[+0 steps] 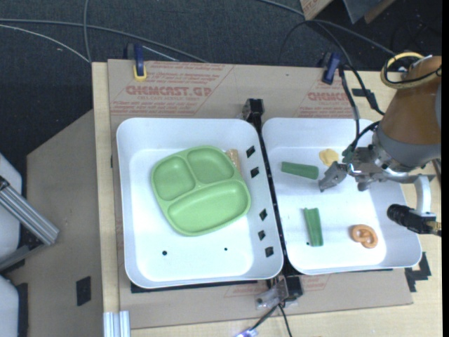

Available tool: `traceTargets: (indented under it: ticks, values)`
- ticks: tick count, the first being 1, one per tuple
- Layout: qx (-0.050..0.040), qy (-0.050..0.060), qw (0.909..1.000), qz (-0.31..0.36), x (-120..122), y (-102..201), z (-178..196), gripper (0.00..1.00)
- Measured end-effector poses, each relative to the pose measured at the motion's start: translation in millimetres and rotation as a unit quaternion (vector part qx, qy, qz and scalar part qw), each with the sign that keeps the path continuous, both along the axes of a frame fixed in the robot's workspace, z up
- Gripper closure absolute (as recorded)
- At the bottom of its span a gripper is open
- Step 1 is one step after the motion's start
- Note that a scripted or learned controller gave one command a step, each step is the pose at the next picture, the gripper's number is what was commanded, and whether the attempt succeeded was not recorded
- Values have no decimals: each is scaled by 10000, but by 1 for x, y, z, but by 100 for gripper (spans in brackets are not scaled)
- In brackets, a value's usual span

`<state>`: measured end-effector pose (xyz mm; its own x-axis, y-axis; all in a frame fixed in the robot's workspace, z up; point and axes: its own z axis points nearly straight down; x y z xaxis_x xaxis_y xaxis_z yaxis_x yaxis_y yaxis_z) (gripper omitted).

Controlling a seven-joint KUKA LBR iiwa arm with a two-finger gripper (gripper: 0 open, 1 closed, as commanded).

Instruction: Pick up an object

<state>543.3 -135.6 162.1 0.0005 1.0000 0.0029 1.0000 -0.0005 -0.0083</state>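
Gripper: the gripper (345, 174) hangs over the right bin (295, 135), near its back right part, fingers spread apart with nothing between them; one grey finger (330, 179) points toward the bin's middle

Arm: it comes in over the right bin's right edge, the orange band above the wrist

Nearest thing: a small yellow piece (328, 157) lies just beside the gripper, toward the back edge; I think it sits clear of the fingers, though the overlap makes that hard to judge

Back block: a green block (299, 169) lies near the back edge, off to the divider side of the gripper, its long axis running roughly across the bin, from divider toward right edge

Front block: a second green block (313, 227) lies toward the front edge, its long axis running back to front, nearly square to the first

Pretzel: an orange pretzel (364, 236) sits near the front right corner, well apart from the gripper

Left bin: the left bin (140, 258) carries a green tray (201, 189) at its middle

Key relation: the yellow piece is closest, so a short shift toward the back edge and a straight descent looks the likeliest pick; for the back block, the fingers would probably need to close across its narrow width
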Motion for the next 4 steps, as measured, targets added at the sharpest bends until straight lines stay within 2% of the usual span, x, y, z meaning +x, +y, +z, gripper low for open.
traceTargets:
  ticks: [1, 2, 3, 4]
  values:
    - [1, -1, 10000, -5, -3, -8, -59, 0]
    - [-2, -17, 10000, 3, -3, -7, -78, 0]
    - [-2, -37, 10000, -2, -2, -7, -66, 100]
    - [-23, -75, 10000, 6, 1, -12, -3, 100]
